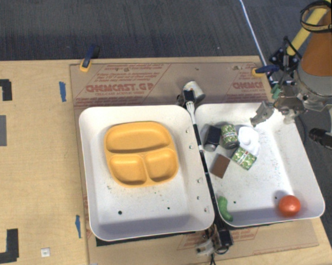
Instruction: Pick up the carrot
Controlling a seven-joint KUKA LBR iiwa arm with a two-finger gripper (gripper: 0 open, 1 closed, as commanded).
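Pincer (262, 114) over right bin's (305, 167) far edge; grip state unclear. Orange carrot (289, 205) at near-right corner.

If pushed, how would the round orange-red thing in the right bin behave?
The round orange-red thing looks ball-shaped, so it would probably roll. Its skin seems smooth, perhaps slippery. The wall of the right bin beside it may stop it.

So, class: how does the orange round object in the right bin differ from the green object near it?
The orange round object is ball-shaped and sits in the right bin's near right corner; the green object is elongated, smaller, and lies against the left wall. Both rest near the front edge.
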